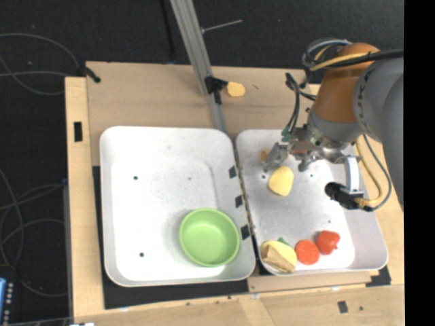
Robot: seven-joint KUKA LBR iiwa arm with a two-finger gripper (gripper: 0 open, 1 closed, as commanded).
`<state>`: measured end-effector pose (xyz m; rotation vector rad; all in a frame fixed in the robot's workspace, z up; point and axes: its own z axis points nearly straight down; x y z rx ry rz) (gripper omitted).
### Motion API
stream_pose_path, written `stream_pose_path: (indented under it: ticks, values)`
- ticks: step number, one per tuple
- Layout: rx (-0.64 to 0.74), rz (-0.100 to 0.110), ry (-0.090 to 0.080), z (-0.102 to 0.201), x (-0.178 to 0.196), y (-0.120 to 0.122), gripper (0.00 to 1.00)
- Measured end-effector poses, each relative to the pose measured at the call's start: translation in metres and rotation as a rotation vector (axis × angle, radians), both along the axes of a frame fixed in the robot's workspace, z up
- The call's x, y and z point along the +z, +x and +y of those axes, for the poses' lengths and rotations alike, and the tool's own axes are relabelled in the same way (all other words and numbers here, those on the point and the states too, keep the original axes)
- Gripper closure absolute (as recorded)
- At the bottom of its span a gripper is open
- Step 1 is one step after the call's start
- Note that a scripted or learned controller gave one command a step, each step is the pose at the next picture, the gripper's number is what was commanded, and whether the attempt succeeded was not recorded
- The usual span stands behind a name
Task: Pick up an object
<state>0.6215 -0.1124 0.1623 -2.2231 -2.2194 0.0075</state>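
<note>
Over the right bin (353, 250), near its upper part, my claw (291, 156) hangs on the end of my grey arm with its orange band (340, 94). My fingers stand apart, one toward the left by the bin's upper left area and one nearer the wrist, and nothing sits between them. Just below the claw lies a pale yellow object (281, 180), rounded and resting on the bin floor; whether a fingertip touches its top I cannot tell.

Along the bin's lower edge sit three more things: a yellow-and-tan piece (279, 255) in the lower left corner, a red-orange round item (306, 251) just beside it, and a red one (328, 241) close to that on the right. They lie well apart from my claw.

In the left bin (136, 155) a green bowl (209, 236) stands upright near the lower right corner. On the bare surface (149, 94) behind the bins a small yellow lump (236, 89) rests beside a slanted metal rail (194, 39).
</note>
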Motion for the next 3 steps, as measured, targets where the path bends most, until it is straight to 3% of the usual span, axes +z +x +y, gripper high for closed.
stream_pose_path:
  ticks: [1,2,3]
  values:
    - [-0.002,0.001,0.001,0.002,-0.063,-0.001,0.0]
    - [-0.001,-0.003,0.003,0.001,-0.061,-0.001,0.0]
    - [-0.006,-0.006,0.004,0.001,-0.05,0.0,1.0]
